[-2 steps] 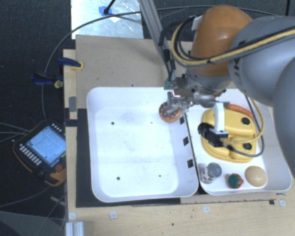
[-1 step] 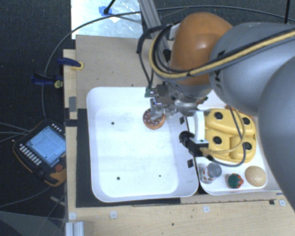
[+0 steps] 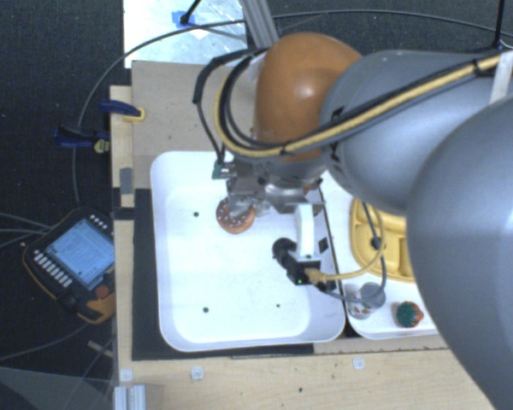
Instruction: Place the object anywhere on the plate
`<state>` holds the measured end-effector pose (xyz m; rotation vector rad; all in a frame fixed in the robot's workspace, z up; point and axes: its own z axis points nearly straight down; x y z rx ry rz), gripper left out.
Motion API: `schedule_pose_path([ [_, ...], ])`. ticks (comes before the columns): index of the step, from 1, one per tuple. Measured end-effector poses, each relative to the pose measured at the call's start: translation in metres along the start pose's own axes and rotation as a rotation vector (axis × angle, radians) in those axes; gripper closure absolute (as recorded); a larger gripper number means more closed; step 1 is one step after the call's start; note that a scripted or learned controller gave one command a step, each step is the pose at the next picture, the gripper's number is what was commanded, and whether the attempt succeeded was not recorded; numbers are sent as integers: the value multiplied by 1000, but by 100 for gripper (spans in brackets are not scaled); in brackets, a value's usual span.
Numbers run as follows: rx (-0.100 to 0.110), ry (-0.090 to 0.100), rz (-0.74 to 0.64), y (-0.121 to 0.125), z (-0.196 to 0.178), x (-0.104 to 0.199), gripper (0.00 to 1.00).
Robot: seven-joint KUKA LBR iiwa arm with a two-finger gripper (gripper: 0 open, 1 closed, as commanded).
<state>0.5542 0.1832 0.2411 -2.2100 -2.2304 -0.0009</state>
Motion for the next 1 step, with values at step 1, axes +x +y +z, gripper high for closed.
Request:
schedule_pose_path([
  [1,0,-1,5,1,0,-3,0],
])
